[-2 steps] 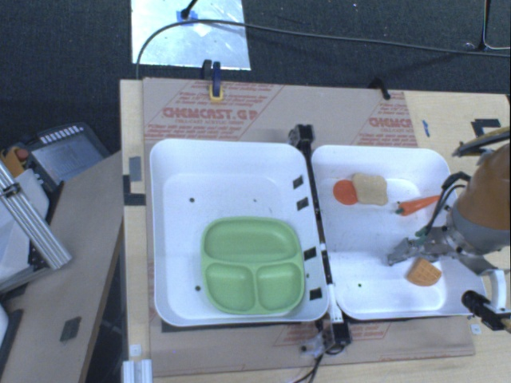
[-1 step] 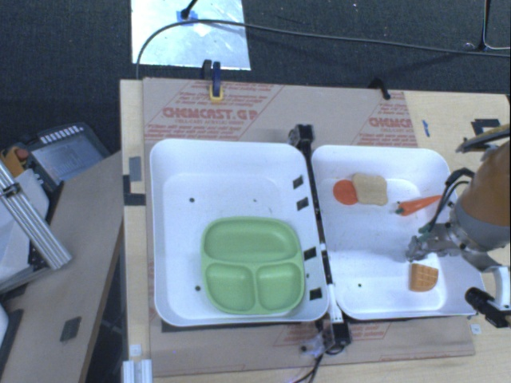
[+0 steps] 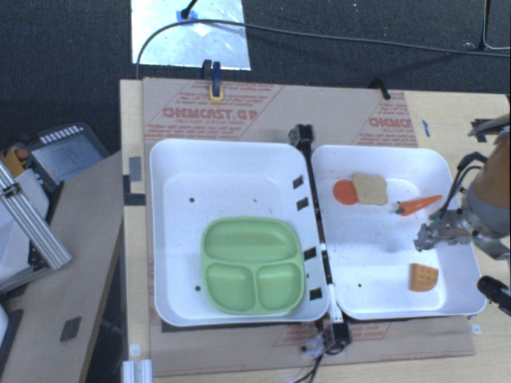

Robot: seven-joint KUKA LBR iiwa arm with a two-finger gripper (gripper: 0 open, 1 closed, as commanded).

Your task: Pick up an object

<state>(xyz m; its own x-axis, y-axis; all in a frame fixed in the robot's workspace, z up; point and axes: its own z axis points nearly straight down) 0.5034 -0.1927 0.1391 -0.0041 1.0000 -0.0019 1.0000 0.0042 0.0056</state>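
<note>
A: How many things sit in the right bin (image 3: 375, 294)?

B: Four: one red disc (image 3: 344, 191), one beige slice (image 3: 370, 188) touching it, one carrot (image 3: 417, 205), one orange wedge (image 3: 424, 278).

A: And the tool (image 3: 427, 236)?

B: Between carrot and wedge, empty; whether it's open, I cannot tell.

A: The left bin (image 3: 180, 214)?

B: One green divided plate (image 3: 254, 264).

Even overhead light, soft shadows, slightly grainy.
</note>
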